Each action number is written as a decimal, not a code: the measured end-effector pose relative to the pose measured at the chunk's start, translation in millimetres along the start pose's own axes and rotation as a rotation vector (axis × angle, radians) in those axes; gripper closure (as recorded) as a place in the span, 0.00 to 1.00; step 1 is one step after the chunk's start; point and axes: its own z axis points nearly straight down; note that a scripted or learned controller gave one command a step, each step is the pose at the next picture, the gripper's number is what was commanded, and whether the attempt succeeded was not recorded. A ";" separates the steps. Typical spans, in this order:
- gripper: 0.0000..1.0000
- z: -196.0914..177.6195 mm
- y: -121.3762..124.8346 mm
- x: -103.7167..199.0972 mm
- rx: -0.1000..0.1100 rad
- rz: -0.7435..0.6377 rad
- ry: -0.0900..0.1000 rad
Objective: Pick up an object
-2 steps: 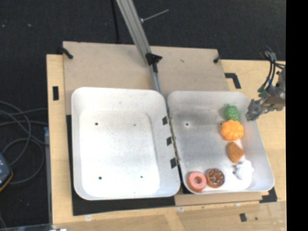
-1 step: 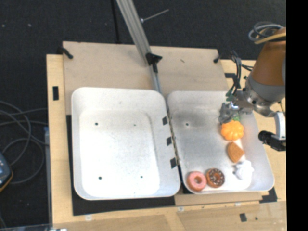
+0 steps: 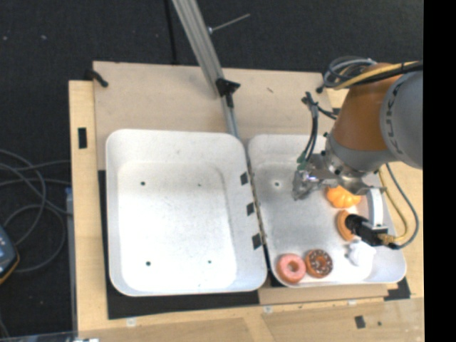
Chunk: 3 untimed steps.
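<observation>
My gripper (image 3: 306, 185) hangs low over the upper middle of the right bin (image 3: 285, 226), under the grey and orange arm. Nothing shows between its fingers. An orange object (image 3: 343, 197) lies just right of the gripper, partly under the wrist. A brown ring-shaped item (image 3: 345, 226) sits below that, partly hidden by the robot's own fittings. Along the bin's near edge lie a pink frosted doughnut (image 3: 291, 267) and a chocolate doughnut with sprinkles (image 3: 318, 263) side by side. A small white object (image 3: 354, 254) rests to their right.
The left bin (image 3: 178, 212) sits beside the right one, joined by black clips. A slanted metal rod (image 3: 203, 45) rises from the back of the bench between the bins. Cables trail on the dark floor at the left.
</observation>
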 end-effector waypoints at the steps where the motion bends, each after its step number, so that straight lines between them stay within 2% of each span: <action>1: 1.00 -18.0 82.4 84.5 -0.004 -0.002 0.000; 2: 1.00 -18.1 -12.8 90.7 -0.002 0.005 -0.001; 3: 1.00 -17.7 -49.3 48.2 -0.002 0.009 -0.003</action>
